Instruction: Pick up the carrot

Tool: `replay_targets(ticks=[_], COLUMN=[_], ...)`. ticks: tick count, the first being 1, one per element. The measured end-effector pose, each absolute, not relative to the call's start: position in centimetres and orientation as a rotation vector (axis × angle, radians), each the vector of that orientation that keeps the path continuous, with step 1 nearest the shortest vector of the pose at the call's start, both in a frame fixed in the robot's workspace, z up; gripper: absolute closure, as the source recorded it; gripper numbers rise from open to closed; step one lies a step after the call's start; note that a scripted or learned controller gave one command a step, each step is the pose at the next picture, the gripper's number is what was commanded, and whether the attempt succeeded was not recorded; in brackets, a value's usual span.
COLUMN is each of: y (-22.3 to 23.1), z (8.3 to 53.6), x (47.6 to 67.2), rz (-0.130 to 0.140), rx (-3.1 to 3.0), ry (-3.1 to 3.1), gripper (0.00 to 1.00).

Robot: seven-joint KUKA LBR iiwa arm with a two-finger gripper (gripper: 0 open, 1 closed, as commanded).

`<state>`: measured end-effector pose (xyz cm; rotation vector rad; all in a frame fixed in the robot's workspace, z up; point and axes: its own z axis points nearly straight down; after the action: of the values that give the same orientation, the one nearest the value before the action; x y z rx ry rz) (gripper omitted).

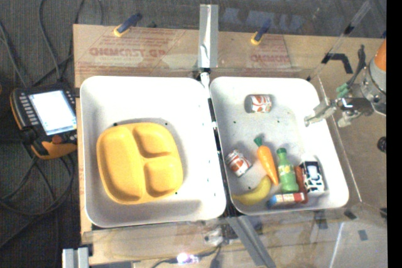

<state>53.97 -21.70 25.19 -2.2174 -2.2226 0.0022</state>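
- Pendant (47,115) with lit screen sits off the tabletop's left edge.
- Left bin (91,97) holds a yellow tray (139,161) with three compartments.
- Right bin (295,90): one can (259,103) lies alone near the top; another can (237,162) lies lower left.
- Carrot (267,161), green top pointing up-left, lies between the lower can and a green bottle (287,171), touching the bottle.
- Banana (254,193) lies under the carrot's tip; a red bottle (287,199) and a dark box (313,176) are beside it.
- Gripper (320,112) hovers at the right bin's right rim, well apart from the carrot; cannot tell how its fingers stand.
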Motion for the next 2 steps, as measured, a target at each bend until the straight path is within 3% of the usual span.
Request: replay_targets(ticks=[1,2], y=[-19.2,-17.3], z=[12.6,11.0], x=[50.0,50.8], rz=[-0.013,-0.034], rx=[-2.278,-2.358], ry=[-2.185,-2.168], gripper=[0.0,0.0])
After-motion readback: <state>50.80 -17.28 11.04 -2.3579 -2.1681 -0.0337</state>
